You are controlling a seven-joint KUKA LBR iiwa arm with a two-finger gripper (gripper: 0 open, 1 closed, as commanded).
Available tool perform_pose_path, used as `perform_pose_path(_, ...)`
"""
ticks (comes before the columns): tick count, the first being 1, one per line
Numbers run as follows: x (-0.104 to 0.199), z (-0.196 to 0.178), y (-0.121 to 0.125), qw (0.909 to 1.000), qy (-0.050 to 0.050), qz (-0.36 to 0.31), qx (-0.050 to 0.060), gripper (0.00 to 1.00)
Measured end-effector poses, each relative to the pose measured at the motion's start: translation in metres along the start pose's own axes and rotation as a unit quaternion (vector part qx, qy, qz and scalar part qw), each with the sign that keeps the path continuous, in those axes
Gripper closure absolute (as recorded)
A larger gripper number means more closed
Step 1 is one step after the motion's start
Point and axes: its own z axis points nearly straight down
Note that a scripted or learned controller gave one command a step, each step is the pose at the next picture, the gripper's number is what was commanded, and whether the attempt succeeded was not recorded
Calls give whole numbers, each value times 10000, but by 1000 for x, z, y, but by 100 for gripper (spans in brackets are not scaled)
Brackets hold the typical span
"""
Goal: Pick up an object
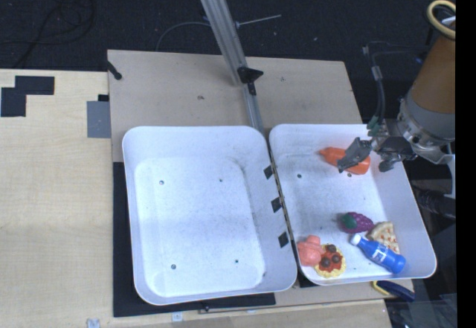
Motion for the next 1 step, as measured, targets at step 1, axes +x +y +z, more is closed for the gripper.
perform_pose_path(1,7,60,2,10000,4,-3,24,0)
